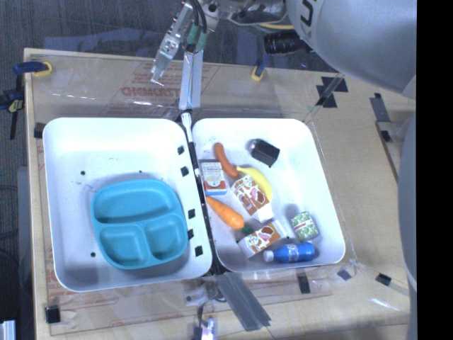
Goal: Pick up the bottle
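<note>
The left bin [64, 190] held a blue divided tray [139, 223], lying toward its near side; above the far end of the divider between the bins hung the gripper [177, 59], its two fingers spread apart and pinching nothing; the right bin [311, 161] held a small carton [212, 176], a sausage [226, 160], a carrot [225, 213], a banana [258, 180], a black block [264, 151] at the far side and a green can [304, 226]; the bottle [290, 253], blue with a white cap, lay on its side against that bin's near wall, well apart from the gripper.
</note>
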Robot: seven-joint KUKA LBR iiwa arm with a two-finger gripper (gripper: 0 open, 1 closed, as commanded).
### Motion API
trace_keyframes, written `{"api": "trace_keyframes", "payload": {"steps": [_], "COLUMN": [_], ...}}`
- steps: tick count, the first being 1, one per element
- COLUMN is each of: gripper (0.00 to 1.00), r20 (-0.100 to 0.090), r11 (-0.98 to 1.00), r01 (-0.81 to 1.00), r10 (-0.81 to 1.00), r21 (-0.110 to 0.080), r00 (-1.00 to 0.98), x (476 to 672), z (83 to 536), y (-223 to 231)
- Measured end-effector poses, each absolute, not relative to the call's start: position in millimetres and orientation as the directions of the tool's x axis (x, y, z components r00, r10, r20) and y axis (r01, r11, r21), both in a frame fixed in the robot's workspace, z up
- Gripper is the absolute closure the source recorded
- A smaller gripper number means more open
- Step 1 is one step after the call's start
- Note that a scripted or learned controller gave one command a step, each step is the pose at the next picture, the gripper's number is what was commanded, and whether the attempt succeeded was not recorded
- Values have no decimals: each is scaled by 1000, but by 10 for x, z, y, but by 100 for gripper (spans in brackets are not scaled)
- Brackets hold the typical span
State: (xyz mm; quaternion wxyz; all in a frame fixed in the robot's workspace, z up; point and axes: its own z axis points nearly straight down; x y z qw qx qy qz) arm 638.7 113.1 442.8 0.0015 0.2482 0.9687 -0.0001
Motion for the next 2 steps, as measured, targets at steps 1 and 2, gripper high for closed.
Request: {"api": "trace_keyframes", "payload": {"steps": [1,2], "gripper": [100,100], "r20": [-5,-3], "r11": [989,979], "r01": [145,-204], "r10": [145,-204], "r21": [0,-1], "r00": [-989,-979], "x": [6461,6369], "z": [4437,4435], "y": [1210,1572]}}
